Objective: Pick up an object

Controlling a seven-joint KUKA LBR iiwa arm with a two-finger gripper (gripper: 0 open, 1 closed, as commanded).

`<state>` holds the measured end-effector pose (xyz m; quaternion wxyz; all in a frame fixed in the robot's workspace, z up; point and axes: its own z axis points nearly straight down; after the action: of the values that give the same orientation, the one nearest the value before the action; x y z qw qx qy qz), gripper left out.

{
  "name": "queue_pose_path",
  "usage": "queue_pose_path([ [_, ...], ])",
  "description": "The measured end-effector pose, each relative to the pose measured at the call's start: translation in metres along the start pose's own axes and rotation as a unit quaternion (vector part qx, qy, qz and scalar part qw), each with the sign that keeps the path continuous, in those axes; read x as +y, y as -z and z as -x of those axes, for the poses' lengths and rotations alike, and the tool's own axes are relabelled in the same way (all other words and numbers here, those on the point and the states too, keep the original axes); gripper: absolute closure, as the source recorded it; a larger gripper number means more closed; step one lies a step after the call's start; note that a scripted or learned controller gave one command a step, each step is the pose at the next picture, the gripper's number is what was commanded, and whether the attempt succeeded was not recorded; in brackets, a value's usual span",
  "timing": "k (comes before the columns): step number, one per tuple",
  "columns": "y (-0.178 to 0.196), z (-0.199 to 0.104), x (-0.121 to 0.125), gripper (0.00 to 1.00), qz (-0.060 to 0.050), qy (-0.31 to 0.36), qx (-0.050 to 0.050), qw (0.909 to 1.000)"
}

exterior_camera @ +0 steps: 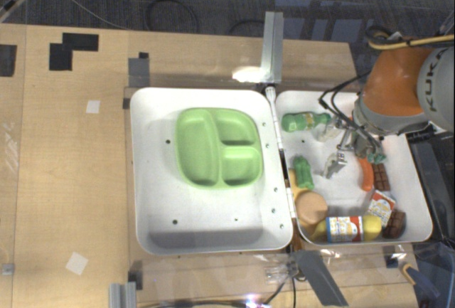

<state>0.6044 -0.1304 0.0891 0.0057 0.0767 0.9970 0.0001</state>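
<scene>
Over the right bin (419, 225), the gripper (341, 157) is hanging with its two fingers apart, and we are seeing nothing between them; bare white floor is showing beneath the tips.

Items we are recording, nearest first:
- Orange carrot-like piece (366, 173), lying just beside the gripper on its right.
- Brown chocolate-bar piece (382, 176), touching or nearly touching the carrot-like piece.
- Green bottle (304, 121), lying on its side near the bin's far wall.
- Small green piece (303, 173), lying near the bin's left wall.
- Tan round object (311, 206), sitting at the near left corner.
- Yellow bottle with label (345, 228), lying along the near wall.
- Left bin (149, 178), holding a green divided tray (217, 146).

Risks we are judging: the fingers are standing over a gap, so a straight descent is likely closing on nothing. The carrot-like piece and chocolate-bar piece are crowding together, so a finger could be landing on top of one and pushing it aside. The bottles are round and could be rolling or slipping out.
</scene>
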Motion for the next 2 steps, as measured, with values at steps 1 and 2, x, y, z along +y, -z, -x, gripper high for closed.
queue_pose_path([
  [1, 0.0, 0.001, -0.049, 0.0, -0.001, -0.084, -0.001, 0.9965],
  [2, 0.001, -0.036, -0.031, 0.0, 0.0, -0.114, -0.001, 0.9935],
])
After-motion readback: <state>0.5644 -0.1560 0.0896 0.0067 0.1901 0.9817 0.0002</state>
